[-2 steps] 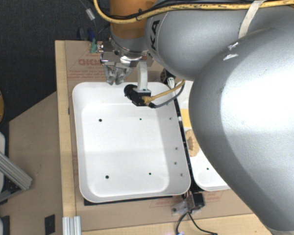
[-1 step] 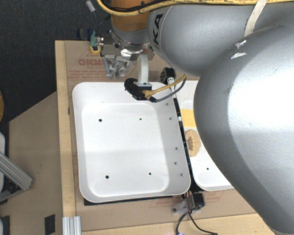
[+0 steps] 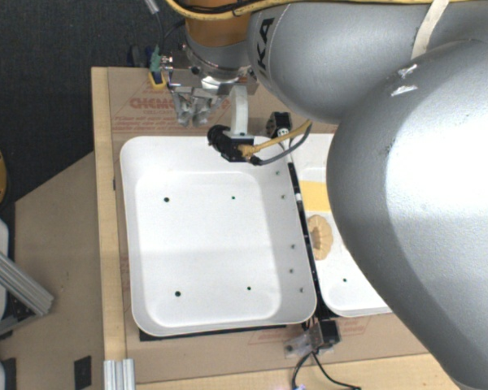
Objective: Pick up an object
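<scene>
floor (image 3: 57,47): dark carpet | bench (image 3: 106,218): brown board | lighting: even

The tool (image 3: 193,112) hangs behind the left bin's (image 3: 146,242) far rim. The right bin (image 3: 350,295), to its right, holds two objects (image 3: 319,236).

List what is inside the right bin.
In the right bin, a yellow flat piece lies near the shared edge, with a tan round object just below it. The grey arm covers most of that bin, so anything further right cannot be seen.
</scene>
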Tool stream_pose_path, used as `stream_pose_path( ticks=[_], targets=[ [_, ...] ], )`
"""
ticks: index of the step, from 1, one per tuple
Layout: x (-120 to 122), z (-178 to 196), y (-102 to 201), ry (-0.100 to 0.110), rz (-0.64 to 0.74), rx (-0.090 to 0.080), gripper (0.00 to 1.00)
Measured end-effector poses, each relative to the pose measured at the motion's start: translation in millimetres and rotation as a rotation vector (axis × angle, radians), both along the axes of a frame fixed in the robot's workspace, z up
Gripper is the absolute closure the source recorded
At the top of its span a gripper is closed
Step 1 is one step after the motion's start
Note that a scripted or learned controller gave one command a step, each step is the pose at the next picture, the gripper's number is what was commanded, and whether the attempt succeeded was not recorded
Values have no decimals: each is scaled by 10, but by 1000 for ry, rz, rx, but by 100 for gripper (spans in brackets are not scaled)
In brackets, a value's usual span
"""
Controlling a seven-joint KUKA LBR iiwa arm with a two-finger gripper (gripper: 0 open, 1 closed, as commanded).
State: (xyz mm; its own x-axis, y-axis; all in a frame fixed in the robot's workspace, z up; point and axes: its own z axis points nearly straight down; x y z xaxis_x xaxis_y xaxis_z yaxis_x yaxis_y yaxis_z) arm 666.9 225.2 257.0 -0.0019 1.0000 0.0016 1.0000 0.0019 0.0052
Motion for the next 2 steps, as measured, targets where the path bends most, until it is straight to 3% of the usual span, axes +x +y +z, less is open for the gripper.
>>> stream_pose_path(
  ticks=[1, 2],
  targets=[
    [-533, -450, -9, 15, -3, -4, 100],
    [-61, 56, -6, -3, -1, 0, 100]
  ],
)
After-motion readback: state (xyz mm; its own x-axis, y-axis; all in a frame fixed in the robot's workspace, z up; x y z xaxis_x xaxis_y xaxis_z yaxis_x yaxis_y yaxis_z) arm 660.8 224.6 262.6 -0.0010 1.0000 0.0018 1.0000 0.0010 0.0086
